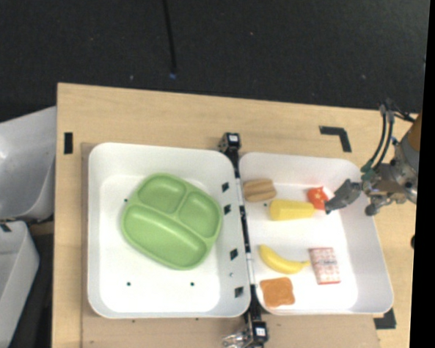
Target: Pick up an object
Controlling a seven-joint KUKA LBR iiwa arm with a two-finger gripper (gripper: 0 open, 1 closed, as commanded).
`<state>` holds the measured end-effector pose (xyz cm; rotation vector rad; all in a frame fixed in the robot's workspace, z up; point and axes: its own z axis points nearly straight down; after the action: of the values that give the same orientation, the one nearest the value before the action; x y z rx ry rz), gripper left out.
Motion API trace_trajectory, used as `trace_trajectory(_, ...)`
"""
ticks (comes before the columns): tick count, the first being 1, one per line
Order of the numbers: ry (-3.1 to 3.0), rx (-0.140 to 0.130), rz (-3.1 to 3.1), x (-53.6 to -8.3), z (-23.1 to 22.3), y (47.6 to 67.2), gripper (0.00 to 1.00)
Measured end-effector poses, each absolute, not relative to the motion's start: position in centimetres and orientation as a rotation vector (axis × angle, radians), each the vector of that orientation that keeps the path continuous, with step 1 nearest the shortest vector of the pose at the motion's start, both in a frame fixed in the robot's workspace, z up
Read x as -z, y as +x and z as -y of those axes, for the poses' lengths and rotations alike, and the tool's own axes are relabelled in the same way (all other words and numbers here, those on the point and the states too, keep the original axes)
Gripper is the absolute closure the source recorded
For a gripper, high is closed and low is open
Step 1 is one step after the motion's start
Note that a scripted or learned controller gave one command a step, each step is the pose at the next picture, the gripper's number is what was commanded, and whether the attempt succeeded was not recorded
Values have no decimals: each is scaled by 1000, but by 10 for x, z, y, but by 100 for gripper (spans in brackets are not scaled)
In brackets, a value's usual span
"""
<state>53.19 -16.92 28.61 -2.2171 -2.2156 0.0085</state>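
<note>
The gripper (357,202) hangs spread and empty at the right bin's (374,249) 2 o'clock rim. Nearest, at its 9 o'clock, lies a red piece (317,197), probably light, hard, slippery plastic. Pinch its short sides; the cheese (290,210) crowds it.

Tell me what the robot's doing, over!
Gripper open, holding nothing, over right bin's far side. Red piece right beside it. Nothing in the way.
</note>
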Motion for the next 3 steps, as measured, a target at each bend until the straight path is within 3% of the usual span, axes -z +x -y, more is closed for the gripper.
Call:
trace_trajectory(1,-2220,0,2224,-291,169,534,0)
trace_trajectory(3,-2221,-6,2219,-172,186,532,0)
